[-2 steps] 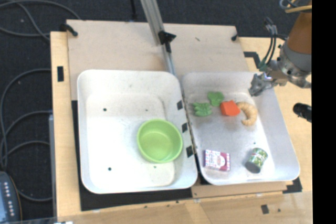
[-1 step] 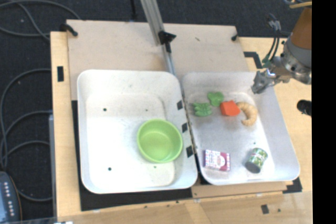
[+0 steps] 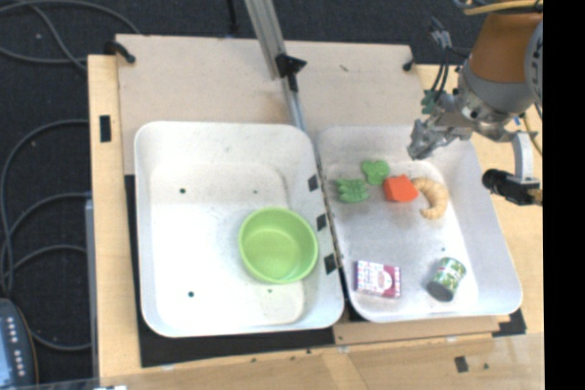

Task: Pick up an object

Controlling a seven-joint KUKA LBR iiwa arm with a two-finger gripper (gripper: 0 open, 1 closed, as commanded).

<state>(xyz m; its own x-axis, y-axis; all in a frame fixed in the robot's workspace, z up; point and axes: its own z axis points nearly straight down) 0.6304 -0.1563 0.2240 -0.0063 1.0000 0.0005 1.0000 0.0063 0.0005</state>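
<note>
While no item has yet been lifted, the bench presents two white bins side by side, and findings run left to right. Left bin (image 3: 174, 196): it carries a green bowl (image 3: 278, 246) standing upright toward its near right corner, mouth up, well apart from the arm; judged a poor first candidate, being wide and far from the tool. A slanted metal post (image 3: 260, 5) rises from the far side between the bins and is no part of the work. Right bin (image 3: 494, 242): loose small items lie scattered, evidently placed as pick targets. Two green pieces (image 3: 362, 179) lie near the bin's far left, just beside each other. An orange block (image 3: 399, 188) lies to their right, touching or very nearly touching a curved tan piece (image 3: 433, 196), which looks like a croissant. Nearer the front lie a small printed packet (image 3: 377, 279), flat, and a green can (image 3: 446, 278) on its side, apart from one another. Gripper (image 3: 426, 142): it hangs over the far edge of the right bin, above and just beyond the orange block, with nothing seen between its tips; whether it is open or closed cannot be told at this angle. Judgement: the arm is positioned for a descent; the block and tan piece are the nearest candidates, and their closeness risks a nudge or a double contact.
</note>
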